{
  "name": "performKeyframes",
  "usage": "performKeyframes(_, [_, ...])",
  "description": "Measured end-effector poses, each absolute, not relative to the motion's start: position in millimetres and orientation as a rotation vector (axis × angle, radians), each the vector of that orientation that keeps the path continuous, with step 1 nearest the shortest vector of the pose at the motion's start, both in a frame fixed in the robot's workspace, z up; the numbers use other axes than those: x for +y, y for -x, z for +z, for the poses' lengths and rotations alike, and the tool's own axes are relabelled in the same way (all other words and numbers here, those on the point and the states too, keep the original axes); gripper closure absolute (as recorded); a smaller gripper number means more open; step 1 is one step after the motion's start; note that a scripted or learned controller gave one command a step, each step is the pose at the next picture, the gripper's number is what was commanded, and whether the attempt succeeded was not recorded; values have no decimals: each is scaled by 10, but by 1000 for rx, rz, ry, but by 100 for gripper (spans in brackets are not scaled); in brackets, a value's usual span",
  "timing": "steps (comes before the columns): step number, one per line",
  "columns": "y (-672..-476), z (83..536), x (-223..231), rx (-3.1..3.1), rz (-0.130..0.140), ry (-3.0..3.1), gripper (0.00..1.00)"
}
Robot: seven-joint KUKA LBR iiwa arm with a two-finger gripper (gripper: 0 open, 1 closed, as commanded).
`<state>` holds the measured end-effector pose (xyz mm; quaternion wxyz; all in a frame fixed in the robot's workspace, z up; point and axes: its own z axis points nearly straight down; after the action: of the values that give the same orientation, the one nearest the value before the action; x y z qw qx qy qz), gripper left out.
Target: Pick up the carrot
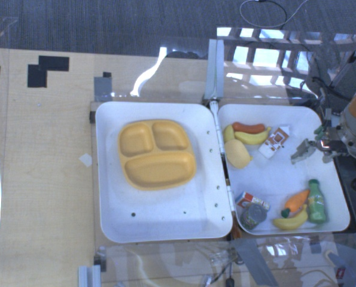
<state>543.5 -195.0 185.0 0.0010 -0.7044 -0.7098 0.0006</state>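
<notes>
Left bin [106, 220]: a shallow white bin with rounded corners, holding one thing, a yellow divided tray [157, 153], which lies in the far half.
Yellow divided tray: three compartments, two small ones on the far side and one long one on the near side; nothing lies in any of them.
Right bin [297, 178]: the same white kind, touching the left bin along a shared edge, and holding a scatter of toy food and small packs.
Far left of right bin: a red sausage [249, 127] lies just beyond a yellow banana [252, 138], the two touching; a pale yellow lemon-like fruit [238, 154] sits just beside them against the left wall.
Middle far: a small white carton with red print [274, 142] lies tilted, just right of the banana.
Near left corner: a grey tin can [253, 214] lies beside a small red and white pack [248, 199].
Carrot [296, 201]: orange, lying in the near right part of the right bin, between a second banana [290, 221] and a green bottle [315, 202], touching both.
Gripper [301, 153]: at the right side of the right bin, above its floor, well apart from the carrot and further back.
Pincer: it holds nothing; how wide it stands, I cannot tell.
</notes>
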Motion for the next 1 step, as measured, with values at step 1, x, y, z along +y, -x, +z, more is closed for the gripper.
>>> performKeyframes(1, [-5041,951,-1874,-2433,-5,1988,0])
